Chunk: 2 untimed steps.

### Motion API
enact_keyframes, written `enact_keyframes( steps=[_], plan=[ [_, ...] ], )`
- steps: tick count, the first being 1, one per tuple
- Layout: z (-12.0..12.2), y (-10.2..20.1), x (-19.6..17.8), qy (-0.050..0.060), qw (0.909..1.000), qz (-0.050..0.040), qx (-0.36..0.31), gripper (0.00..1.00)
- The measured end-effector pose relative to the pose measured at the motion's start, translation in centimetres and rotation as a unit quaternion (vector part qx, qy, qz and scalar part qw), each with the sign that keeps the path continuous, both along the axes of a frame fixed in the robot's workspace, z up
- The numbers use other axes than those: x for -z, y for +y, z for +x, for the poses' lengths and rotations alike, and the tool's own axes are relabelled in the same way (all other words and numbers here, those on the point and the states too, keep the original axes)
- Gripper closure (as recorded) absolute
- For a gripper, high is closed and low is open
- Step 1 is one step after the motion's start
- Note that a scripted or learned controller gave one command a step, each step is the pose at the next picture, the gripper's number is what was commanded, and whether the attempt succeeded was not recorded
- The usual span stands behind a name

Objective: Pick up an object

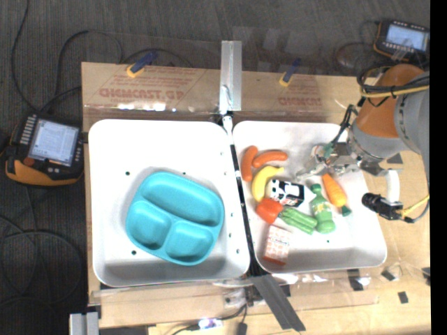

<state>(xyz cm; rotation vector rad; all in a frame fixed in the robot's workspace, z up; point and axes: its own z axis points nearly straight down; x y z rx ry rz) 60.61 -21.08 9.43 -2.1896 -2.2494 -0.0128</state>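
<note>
The right bin [353, 248] holds several toy foods. An orange sausage [269, 158] and a yellow banana [261, 181] lie at its left, beside a black-and-white toy [288, 192]. A carrot [335, 192] and a green bottle [322, 212] lie further right. A green pod [299, 220], a red-orange piece [267, 209] and a small carton [277, 245] sit towards the front. My gripper [323, 162] hangs over the bin's back right part, just above and left of the carrot's top. Nothing visibly hangs from it.
The left bin [112, 142] bears a blue divided tray [176, 216]. A metal divider post [230, 75] stands behind the seam between the bins. Handheld pendants lie at the far left [45, 149] and the top right [401, 39]. Cables run beside the right bin.
</note>
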Motion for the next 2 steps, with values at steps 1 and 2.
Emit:
enact_keyframes(
  steps=[1, 2],
  plan=[
    [2.78, 1.52, 0.66, -0.002, 0.9996, -0.0048, -0.028, 0.0],
    [2.87, 1.63, -0.2, -0.002, 0.9996, -0.0035, -0.029, 1.0]
  ],
)
